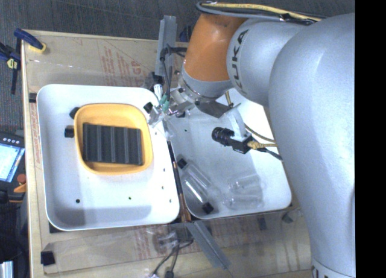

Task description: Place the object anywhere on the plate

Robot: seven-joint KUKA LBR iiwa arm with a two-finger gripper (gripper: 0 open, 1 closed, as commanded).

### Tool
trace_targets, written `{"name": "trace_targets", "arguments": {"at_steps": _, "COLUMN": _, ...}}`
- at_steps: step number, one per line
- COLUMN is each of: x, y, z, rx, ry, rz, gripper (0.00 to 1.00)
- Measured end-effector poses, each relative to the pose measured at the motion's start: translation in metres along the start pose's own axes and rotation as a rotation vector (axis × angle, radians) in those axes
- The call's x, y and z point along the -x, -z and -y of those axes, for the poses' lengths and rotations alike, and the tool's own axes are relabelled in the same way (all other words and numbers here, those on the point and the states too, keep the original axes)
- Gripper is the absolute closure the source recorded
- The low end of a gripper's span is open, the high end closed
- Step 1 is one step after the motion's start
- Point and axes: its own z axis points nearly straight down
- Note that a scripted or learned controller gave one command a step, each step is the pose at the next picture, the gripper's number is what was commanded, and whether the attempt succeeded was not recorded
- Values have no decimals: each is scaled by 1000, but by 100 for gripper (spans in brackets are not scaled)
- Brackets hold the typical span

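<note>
A yellow plate lies in the left white bin. A dark grey ridged block rests flat on it and covers most of its middle. My gripper hangs low over the wall between the two bins, just off the plate's upper right corner. It is apart from the ridged block. The orange band and grey wrist above it hide much of the right bin's far side.
The right white bin holds a clear plastic tube and a clear cup-like piece near its front. A black cable plug on the arm hangs over that bin. Two small black bits lie left of the plate.
</note>
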Motion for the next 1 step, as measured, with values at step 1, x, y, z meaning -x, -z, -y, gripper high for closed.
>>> {"name": "trace_targets", "arguments": {"at_steps": 1, "x": 0, "y": 0, "z": 0, "rx": 0, "ry": 0, "rz": 0, "gripper": 0}}
